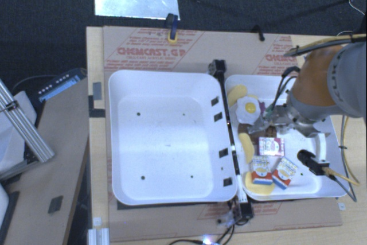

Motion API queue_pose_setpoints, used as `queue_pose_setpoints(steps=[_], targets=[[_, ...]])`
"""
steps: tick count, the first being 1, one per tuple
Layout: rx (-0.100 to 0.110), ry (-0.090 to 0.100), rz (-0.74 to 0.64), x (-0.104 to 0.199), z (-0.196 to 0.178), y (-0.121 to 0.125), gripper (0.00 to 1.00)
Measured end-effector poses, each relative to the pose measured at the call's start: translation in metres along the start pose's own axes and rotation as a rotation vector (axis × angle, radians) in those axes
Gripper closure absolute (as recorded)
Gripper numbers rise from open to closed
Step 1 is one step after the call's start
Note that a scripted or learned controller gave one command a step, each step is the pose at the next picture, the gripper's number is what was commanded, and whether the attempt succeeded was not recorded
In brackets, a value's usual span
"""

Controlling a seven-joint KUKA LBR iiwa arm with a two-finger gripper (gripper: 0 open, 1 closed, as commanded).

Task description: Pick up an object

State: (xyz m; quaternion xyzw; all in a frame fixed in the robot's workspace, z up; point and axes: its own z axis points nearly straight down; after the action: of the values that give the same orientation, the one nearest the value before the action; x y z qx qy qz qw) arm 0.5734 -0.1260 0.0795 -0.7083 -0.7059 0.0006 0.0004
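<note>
my grey metal gripper point(274, 120) is low in the shallow white bin on the right point(327, 183), close above the toys. nothing is lifted yet, so the pick is not done. i cannot tell how my gripper is set, or if it has anything. the round fried egg toy point(249, 105) lies just beside it, and the small pink box point(270, 146) is just below it. the yellow banana toy point(246, 147) lies near the bin's left wall. my big grey arm with the orange band point(330, 84) hides part of the bin. the small blue and red packets point(272, 171) are too small to read.
</note>
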Motion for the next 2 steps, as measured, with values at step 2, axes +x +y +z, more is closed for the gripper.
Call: queue_pose_setpoints(steps=[2], targets=[[0.001, 0.001, -0.001, -0.006, -0.004, -0.068, 1.00]])
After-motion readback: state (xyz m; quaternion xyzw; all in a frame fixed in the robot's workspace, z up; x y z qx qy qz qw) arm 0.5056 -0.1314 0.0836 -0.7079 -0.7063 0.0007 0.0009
